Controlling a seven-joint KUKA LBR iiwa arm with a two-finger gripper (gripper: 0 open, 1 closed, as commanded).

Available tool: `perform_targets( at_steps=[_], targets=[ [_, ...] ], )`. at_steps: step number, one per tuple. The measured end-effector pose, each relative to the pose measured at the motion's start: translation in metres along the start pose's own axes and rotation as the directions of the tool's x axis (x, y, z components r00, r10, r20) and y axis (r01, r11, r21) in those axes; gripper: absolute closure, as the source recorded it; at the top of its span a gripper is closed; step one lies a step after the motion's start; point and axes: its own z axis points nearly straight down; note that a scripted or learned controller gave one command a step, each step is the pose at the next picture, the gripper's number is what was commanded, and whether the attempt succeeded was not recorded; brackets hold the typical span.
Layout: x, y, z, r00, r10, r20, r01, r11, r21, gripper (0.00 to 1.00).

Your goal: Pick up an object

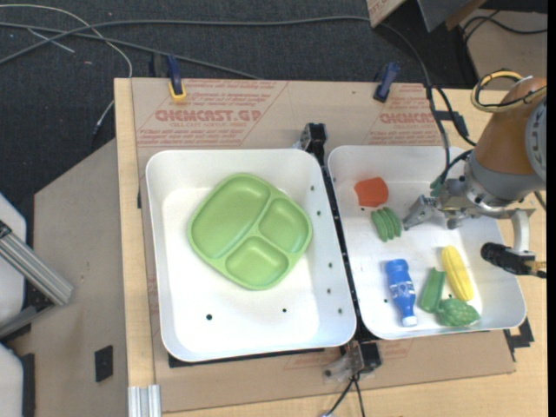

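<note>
The tool (423, 212) hangs over the right bin (512, 313), empty; its jaw spread cannot be told. Just beside its tip lies a green pod (387, 224), with a red block (372, 191) close beyond it. The pod looks light, hard plastic, likely slippery: grip across its narrow middle. The bin floor is smooth white. Corn (457, 273) and bottle (400, 292) lie well apart, leaving room.

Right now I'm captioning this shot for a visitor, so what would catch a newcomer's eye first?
First, the big green divided plate, lying alone in the left bin. Next, the bright toys in the right bin: a red piece, a blue bottle and a yellow corn cob. The gripper hovers beside them.
</note>
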Motion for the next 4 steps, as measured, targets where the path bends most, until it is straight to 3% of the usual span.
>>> perform_targets(
  at_steps=[1, 4],
  targets=[
    [0.000, 0.002, -0.013, 1.000, -0.001, 0.001, 0.001, 1.000, -0.006, 1.00],
    [-0.009, 0.008, -0.165, 1.000, -0.001, 0.005, 0.001, 1.000, -0.013, 1.00]
  ],
)
